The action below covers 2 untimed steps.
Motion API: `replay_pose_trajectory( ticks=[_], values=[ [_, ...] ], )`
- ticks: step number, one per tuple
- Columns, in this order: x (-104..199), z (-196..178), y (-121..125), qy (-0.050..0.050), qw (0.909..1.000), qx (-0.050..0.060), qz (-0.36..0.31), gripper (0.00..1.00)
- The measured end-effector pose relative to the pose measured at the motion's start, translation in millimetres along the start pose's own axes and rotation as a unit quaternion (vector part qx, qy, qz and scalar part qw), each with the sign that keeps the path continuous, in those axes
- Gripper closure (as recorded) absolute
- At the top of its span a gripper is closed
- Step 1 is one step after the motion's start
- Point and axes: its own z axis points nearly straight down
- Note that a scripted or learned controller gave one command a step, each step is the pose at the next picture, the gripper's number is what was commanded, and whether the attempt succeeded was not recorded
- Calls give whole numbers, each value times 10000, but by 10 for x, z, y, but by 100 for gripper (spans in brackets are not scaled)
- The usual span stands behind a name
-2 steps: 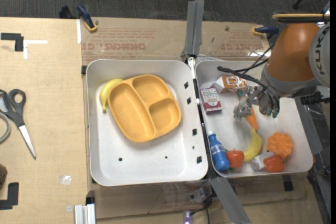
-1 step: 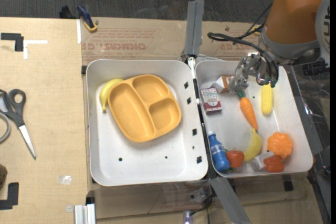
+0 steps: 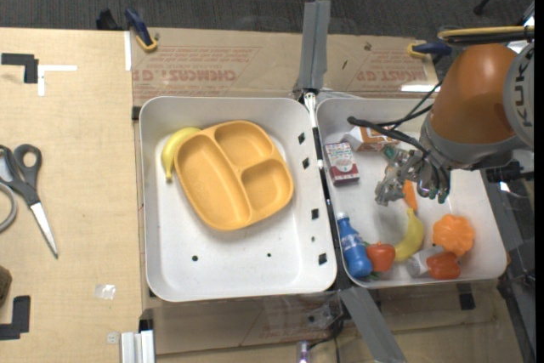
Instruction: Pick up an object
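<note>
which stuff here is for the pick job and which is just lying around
For the job: claw; right bin holding a banana, small carton, blue bottle, orange toy.

Lying about: divided yellow plate in the left bin, scissors.

orange-yellow divided plate [image 3: 231, 174] plus yellow banana [image 3: 177, 147] in left white bin [image 3: 161, 251]. right white bin [image 3: 489, 268]: blue bottle [image 3: 352, 246], red-white box [image 3: 341, 162], second yellow banana [image 3: 410, 237], orange pumpkin toy [image 3: 452, 235], red bits. grey-handled scissors [image 3: 31, 193] on tan bench [image 3: 68, 268].

Even, bright overhead light filled the scene. The white bins [image 3: 223, 280] showed mild glare and soft shadows. Focus stayed slightly soft throughout.
</note>
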Motion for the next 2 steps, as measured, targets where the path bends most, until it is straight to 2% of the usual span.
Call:
replay_pose_trajectory(
  ticks=[1,2],
  values=[
    [-235,-1283,617,-17,9992,-5,-387,100],
    [227,43,-19,1,9973,-2,-730,100]
  ],
)
